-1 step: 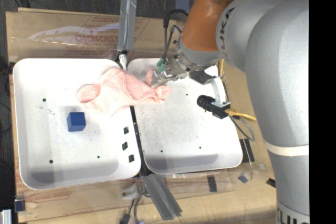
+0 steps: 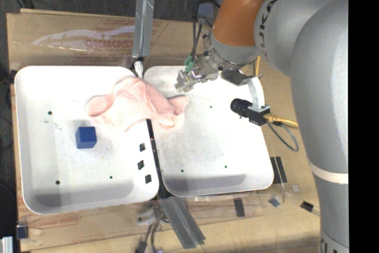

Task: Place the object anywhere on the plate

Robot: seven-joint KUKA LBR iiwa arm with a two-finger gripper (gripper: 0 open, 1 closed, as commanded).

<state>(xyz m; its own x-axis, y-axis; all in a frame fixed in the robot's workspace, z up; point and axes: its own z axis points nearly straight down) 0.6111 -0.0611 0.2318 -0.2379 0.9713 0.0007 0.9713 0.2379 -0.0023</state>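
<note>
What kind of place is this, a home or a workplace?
Most likely a robotics lab or test cell, not a home. A grey industrial arm reaches over two shallow white bins fixed on a cardboard-covered bench, with a pink cloth and a blue cube as test items.

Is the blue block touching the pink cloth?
Apart. The camera view shows bare white bin floor between the blue block and the pink cloth, which drapes over the wall between the two bins.

Pink cloth (image 2: pixel 139 105) drapes across the divider; blue cube (image 2: pixel 86 137) stands apart.
</note>
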